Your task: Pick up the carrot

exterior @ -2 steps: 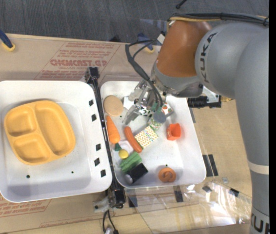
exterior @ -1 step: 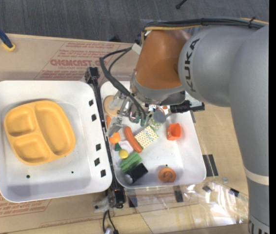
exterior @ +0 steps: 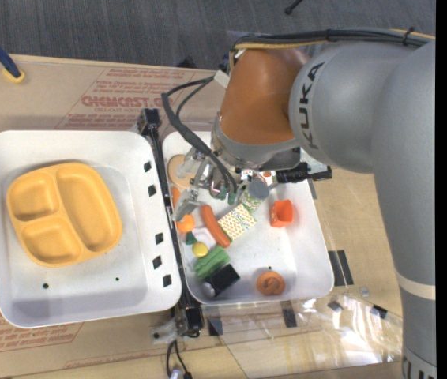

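Cardboard-topped bench (exterior: 89, 93) on dark carpet, two white bins side by side. Left bin (exterior: 18, 298) has a yellow divided tray (exterior: 64, 212) in it. Right bin (exterior: 306, 251) holds the clutter.

Carrot (exterior: 212, 224): orange-red stick lying at a slant in the right bin, green top (exterior: 210, 261) pointing toward the near edge. It sits close to the divider side, touching or just beside a patterned packet (exterior: 238, 222) on its right. A small yellow ball (exterior: 200, 249) and an orange bit (exterior: 185, 223) sit just left of it. Black block (exterior: 222, 279) lies near the green top. Red cup (exterior: 282, 213) and a brownish round thing (exterior: 269, 283) are further right, well apart from the carrot.

My pincer (exterior: 202, 186) hangs over the far-left part of the right bin, just beyond the carrot's upper end. The metal linkage blocks my view, so I cannot tell how wide it stands. Nothing visibly in it.

Step, as I judge it: approach, not yet a grasp. Carrot is on the bin floor, untouched.

Next move calls for:
- shift toward the near edge to sit over the carrot's middle
- turn the wrist to close across the stick, not along it
- descend without snagging the packet or the yellow ball

Risk: tight neighbours, and a tip may land on the packet.
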Controlling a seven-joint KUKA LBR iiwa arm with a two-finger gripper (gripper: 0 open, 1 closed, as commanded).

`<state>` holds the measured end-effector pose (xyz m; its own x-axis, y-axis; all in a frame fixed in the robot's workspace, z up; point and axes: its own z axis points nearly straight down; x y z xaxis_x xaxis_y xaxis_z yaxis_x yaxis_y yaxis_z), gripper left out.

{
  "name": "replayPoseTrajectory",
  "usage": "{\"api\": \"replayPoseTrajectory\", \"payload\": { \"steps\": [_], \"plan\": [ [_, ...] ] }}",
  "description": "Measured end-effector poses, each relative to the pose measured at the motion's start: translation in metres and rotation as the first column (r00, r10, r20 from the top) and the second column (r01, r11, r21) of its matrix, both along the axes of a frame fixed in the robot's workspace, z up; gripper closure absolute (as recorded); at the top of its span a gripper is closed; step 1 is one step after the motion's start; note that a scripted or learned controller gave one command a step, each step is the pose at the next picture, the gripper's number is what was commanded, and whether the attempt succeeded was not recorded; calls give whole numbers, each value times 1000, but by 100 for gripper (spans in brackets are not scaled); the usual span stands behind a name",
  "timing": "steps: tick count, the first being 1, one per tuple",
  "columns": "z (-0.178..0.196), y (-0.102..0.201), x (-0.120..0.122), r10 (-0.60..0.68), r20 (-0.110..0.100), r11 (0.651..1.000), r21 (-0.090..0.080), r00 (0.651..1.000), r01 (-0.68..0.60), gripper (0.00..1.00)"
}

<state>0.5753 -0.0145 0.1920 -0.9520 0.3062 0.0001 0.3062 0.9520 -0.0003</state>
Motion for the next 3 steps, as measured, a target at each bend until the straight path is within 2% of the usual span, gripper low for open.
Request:
{"api": "replayPoseTrajectory", "payload": {
  "steps": [1,2,3],
  "plan": [
    [-76,-86,1,-93,-9,996,-4,996,93,0],
    [-98,-87,44,-266,5,964,-14,964,266,0],
    [6,-46,73,-603,10,798,6,798,603,0]
  ]
}}
